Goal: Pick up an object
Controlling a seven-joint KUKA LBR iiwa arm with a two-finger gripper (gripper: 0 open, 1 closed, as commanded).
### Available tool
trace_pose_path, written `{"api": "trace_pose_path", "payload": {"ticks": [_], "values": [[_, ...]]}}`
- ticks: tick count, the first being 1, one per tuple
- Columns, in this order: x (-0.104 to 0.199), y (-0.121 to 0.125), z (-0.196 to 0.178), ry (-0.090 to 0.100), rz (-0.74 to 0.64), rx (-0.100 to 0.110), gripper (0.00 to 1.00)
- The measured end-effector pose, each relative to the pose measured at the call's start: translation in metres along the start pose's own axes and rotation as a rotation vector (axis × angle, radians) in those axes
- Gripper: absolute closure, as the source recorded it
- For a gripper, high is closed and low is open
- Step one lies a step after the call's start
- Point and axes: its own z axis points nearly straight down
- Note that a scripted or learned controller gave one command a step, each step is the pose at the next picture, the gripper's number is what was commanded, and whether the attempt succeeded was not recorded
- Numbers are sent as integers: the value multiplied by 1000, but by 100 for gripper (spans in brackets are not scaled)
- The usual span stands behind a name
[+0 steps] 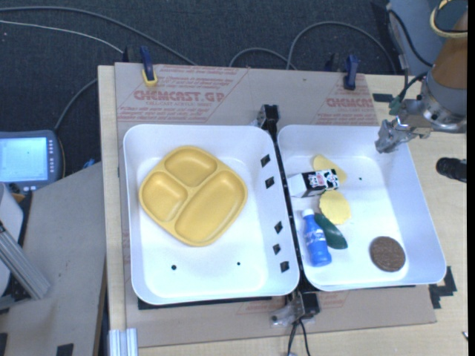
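Gripper (389, 136) above bin corner, brown disc (387, 253) well apart

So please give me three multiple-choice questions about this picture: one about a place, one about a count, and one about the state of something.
1. Where does the yellow plastic divided plate lie?
A. left white bin
B. right white bin
C. bare bench

2. How many compartments does the plate have?
A. two
B. three
C. five

3. How is the blue plastic bottle?
A. standing upright
B. lying on its side
C. held by the gripper

Answers: 1 A, the plate rests in the bin left of the divider. 2 B, two small sections and one large. 3 B, it lies flat on the right bin's floor, apart from the gripper at the far rim.
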Motion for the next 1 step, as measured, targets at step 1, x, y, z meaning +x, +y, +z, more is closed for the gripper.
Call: {"api": "trace_pose_path", "payload": {"ticks": [1], "values": [[43,-14,-8,4,-2,9,100]]}}
